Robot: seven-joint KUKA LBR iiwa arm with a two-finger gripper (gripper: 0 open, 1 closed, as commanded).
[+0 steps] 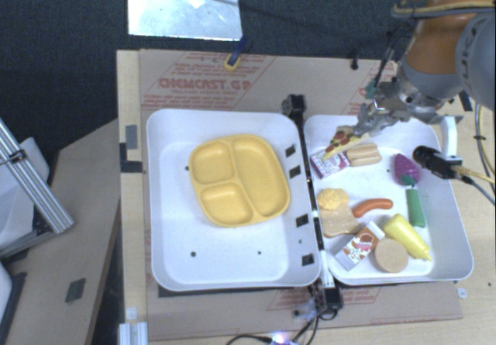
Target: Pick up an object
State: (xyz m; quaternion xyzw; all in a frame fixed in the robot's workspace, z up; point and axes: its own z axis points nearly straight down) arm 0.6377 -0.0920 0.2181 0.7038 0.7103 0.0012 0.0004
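Arm: grey KUKA with orange band, reaching in from the right, wrist over the far part of the right bin point(463, 258).
Gripper point(364, 128): low over the far-left area of the right bin, its tips just above the pizza slice point(339, 140); how far apart the fingers stand cannot be told from this view.
Pizza slice: toy piece lying at the far left of the right bin, partly on a pink-and-white packet point(325, 163), touching the hot dog bun point(364, 154).
Other toys, right bin: purple eggplant point(405, 169) and green cucumber point(416, 207) at right; sausage point(372, 206), bread slice point(339, 219) and yellow corn-like piece point(332, 198) mid-bin; banana point(408, 236), round biscuit point(390, 256) and small carton point(358, 247) near.
Left bin point(170, 258): holds a yellow three-compartment tray point(236, 178), lying flat.
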